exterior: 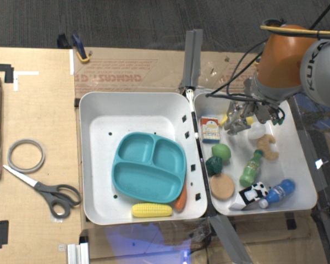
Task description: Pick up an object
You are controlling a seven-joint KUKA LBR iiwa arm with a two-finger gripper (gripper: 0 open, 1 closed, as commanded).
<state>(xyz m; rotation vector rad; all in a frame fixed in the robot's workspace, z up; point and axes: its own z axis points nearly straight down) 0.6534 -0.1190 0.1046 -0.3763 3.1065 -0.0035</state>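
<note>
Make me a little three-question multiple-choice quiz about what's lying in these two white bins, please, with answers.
1. Where is the corn cob? A) left bin B) right bin C) on the bench
2. What colour is the divided plate? A) red B) teal C) yellow
3. How does the green bottle lie? A) upright B) on its side C) on the plate

Answers: 1 A, the corn cob lies at the left bin front edge. 2 B, the divided plate is teal. 3 B, the green bottle lies flat in the right bin.
</note>
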